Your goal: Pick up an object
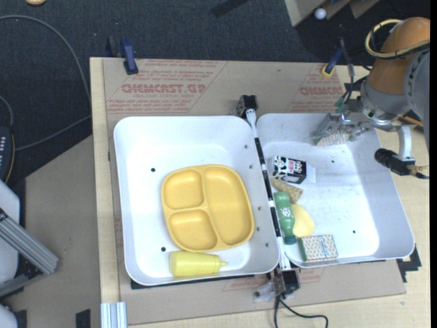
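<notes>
Five small items packed along the left wall of the right bin (362, 203): carton (290, 169), tan wedge (287, 190), green bottle (283, 216), yellow lump (303, 221), patterned box (319, 247). Left bin (136, 183) carrying a yellow plate (205, 207) and a yellow bottle (194, 263).

Gripper (334, 130) low over the far corner of the right bin, well apart from every item listed. Open or closed: cannot tell at this angle. Pale speckled patch just under it, not resolvable as object or tool part. Nothing confirmed held.

Risks noted:
- Closing at the present spot likely to catch bare bin floor, giving an empty lift.
- Cluster tight against the dividing wall; little room on that side, so a descent there liable to strike the rim or clamp two items together.
- Green bottle and yellow lump touching; round, smooth forms, prone to roll or squirt out under pressure.
- Tan wedge thin and flat, hard to get under.

Best candidate judged to be the carton: nearest the gripper, boxy, black-and-white print, lying at the top of the cluster with open floor on its right side. Flat faces likely to hold well if squared up.
</notes>
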Controlling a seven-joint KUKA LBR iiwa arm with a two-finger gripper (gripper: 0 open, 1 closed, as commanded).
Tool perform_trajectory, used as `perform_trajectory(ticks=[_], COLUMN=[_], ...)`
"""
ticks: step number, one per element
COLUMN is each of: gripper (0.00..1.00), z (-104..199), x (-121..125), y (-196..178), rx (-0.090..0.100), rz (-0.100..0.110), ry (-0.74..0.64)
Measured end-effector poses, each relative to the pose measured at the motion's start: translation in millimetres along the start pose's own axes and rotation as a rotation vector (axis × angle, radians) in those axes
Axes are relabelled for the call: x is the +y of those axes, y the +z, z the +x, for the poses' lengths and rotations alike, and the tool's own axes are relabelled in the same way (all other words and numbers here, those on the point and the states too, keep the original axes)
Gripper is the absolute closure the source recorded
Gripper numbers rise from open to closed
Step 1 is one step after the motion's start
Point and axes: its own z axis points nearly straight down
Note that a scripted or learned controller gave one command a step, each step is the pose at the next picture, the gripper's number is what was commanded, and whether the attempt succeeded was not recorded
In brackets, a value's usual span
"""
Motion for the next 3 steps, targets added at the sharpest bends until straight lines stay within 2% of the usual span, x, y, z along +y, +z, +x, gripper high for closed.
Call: perform_trajectory(ticks=[1,2,3], gripper=[1.0,1.0,1.0], z=[65.9,130.1,192.5], x=[-34.0,-49.8,-84.2], y=[-65.0,-85.5,-103.8], rx=[0.008,0.008,0.009], rz=[0.016,0.018,0.018], ry=[-0.001,-0.001,-0.001])
